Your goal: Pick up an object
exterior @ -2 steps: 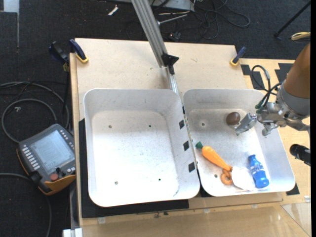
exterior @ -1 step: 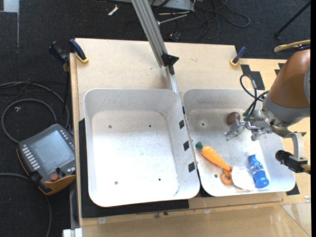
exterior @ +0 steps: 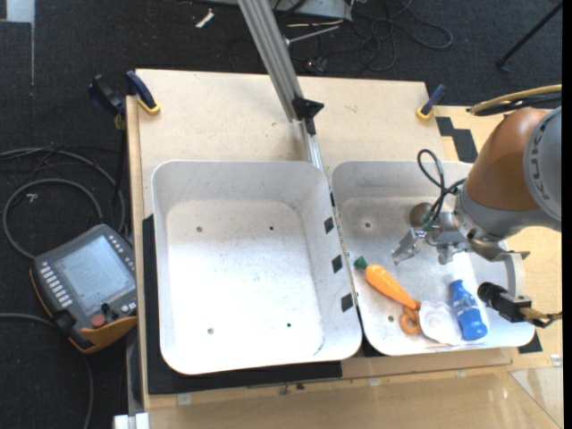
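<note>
The gripper (exterior: 420, 242) hangs spread and empty above the carrot (exterior: 391, 284), whose round, tapered body may slip out.

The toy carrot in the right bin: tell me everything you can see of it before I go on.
The carrot looks like a plastic toy: a smooth orange body with a small green top. It lies flat on the floor of the right bin, slanted, green end toward the divider between the bins, tip toward the bin's near edge. Its tip lies close to a small brown ring; contact is unclear. The gripper hangs above and behind it, apart from it.
</note>
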`<state>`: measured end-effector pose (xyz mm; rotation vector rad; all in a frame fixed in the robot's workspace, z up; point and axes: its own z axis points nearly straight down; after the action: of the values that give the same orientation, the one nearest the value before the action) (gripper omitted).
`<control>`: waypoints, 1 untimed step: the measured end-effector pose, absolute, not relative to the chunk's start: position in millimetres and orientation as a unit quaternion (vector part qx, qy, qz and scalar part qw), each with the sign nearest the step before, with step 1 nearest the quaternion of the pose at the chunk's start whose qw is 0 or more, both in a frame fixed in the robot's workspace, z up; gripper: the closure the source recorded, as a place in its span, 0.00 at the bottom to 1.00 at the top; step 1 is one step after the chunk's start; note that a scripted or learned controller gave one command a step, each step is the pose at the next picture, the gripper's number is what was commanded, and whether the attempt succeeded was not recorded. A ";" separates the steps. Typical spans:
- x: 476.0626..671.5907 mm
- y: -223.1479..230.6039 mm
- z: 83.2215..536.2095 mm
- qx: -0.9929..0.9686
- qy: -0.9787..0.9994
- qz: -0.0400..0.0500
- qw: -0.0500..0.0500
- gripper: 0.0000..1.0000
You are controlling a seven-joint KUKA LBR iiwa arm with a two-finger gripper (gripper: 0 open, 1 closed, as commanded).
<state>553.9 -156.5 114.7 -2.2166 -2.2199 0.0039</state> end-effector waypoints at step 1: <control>555.4 -157.1 128.0 -0.707 -0.707 0.000 0.000 1.00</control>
<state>555.4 -157.1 128.0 -2.2220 -2.2220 -0.0008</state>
